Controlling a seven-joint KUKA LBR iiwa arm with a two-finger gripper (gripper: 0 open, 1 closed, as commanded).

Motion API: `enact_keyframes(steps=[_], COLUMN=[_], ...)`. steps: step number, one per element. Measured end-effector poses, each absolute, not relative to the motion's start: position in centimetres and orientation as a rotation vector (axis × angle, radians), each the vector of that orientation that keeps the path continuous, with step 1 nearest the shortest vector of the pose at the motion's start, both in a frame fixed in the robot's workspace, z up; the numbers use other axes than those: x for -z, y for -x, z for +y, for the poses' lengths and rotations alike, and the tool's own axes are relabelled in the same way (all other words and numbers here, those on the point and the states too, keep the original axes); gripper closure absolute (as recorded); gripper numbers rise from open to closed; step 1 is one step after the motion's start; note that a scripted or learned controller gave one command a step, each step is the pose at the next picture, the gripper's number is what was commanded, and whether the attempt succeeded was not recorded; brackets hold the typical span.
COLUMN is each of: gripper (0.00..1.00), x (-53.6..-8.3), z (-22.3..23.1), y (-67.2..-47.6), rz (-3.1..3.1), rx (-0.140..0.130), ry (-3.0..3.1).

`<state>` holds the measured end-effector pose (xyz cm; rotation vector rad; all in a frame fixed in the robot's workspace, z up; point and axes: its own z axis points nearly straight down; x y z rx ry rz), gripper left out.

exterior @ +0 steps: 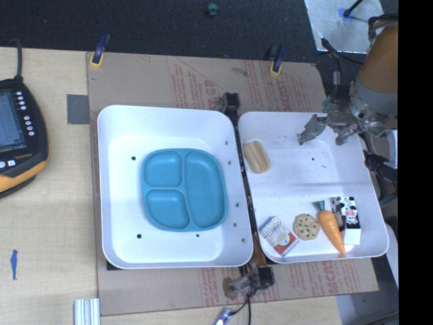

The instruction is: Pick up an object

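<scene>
The things to pick from all lie in the right bin (352, 154). A tan bread roll (256, 156) sits by the bin's left wall, close to the top. Down along the front edge there is a small snack packet (277, 235), then a round cookie (306, 227) just beside it, then an orange carrot (331, 231) lying at a slant. A little black and white carton (350, 219) lies right next to the carrot, on its far side. A tiny colorful bit (318, 204) sits just above the carrot's top end.

The gripper (327, 131) hangs over the top right part of this bin, well away from the roll and from the things at the front. Its two fingers are spread apart and nothing is between them.

The left bin (115, 181) holds a blue plate (184, 189) with three parts. A yellow and black control pad (20, 137) lies on the bench at the far left.
</scene>
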<state>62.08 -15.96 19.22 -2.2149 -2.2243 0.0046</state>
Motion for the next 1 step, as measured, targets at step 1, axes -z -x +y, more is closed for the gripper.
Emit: enact_keyframes(steps=[1], gripper=[0.0], x=[-9.64], z=[-17.19], y=[-53.62], rz=[-2.223], rx=[-0.008], ry=[2.213])
